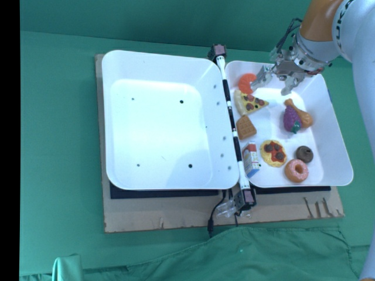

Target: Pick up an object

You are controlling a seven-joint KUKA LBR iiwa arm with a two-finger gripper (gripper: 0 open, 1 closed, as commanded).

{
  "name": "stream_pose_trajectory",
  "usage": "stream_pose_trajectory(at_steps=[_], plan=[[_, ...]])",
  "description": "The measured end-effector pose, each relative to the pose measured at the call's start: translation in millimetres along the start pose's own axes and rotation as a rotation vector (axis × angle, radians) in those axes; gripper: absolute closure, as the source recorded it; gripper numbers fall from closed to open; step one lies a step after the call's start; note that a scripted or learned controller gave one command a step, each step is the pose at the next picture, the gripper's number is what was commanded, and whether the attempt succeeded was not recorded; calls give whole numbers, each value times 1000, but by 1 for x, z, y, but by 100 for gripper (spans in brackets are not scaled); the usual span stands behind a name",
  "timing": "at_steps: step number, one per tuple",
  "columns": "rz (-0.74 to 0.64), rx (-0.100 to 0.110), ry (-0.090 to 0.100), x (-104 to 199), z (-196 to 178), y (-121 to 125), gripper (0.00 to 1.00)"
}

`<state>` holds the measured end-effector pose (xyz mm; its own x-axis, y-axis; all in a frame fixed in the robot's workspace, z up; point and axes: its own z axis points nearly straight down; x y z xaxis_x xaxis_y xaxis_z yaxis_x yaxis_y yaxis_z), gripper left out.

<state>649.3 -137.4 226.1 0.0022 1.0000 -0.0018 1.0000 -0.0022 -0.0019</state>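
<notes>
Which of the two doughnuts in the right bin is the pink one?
The pink doughnut lies at the near edge of the right bin; the smaller chocolate doughnut sits just behind it and is dark brown.

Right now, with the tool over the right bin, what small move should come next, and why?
Probably lower the tool straight down toward the pizza slice. Its fingers look spread with nothing between them, it hangs above the bin's far end, and the slice lies just below with bare floor around it.
</notes>
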Motion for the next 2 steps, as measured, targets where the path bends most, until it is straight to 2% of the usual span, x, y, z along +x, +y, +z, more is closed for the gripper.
stream_pose_trajectory(at_steps=[1,2], plan=[[1,-20,-2,-1,39,5,0],[3,-27,-6,-3,26,6,100]])
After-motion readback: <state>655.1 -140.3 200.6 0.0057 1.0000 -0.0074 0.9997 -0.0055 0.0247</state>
